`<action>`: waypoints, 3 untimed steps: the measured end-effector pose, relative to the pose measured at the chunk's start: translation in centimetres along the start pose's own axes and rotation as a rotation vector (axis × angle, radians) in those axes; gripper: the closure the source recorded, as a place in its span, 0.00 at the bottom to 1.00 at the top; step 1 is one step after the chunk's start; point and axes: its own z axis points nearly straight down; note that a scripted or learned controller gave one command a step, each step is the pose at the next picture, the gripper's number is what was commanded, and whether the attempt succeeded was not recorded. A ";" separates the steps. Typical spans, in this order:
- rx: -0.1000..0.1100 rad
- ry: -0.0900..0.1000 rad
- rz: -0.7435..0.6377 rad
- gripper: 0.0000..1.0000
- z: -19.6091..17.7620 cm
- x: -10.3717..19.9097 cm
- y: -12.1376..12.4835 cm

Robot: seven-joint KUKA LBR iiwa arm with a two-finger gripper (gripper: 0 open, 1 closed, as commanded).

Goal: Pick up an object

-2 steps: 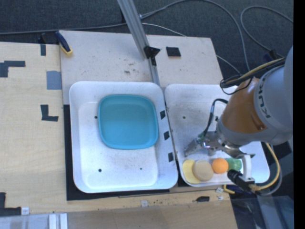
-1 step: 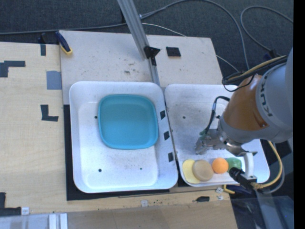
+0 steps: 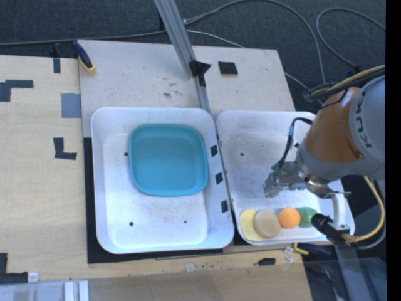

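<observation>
Four small items just below gripper (image 3: 276, 185); its state: cannot tell. Orange ball (image 3: 289, 217) likely light, smooth, may roll; grip across its middle.

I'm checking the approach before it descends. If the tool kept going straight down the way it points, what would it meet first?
Most likely the bare floor of the right bin, just above the row with the orange ball. The tool looks clear of those items, though depth is hard to judge.

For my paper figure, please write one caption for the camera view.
KUKA gripper poised in the right bin above small objects along its near edge, including an orange ball; teal plate in left bin.
</observation>
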 end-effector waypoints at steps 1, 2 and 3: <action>-0.001 0.000 0.000 1.00 -4.8 -0.9 0.5; -0.001 0.000 0.000 1.00 -10.0 -0.9 0.5; 0.004 0.001 -0.004 1.00 -8.7 4.2 1.4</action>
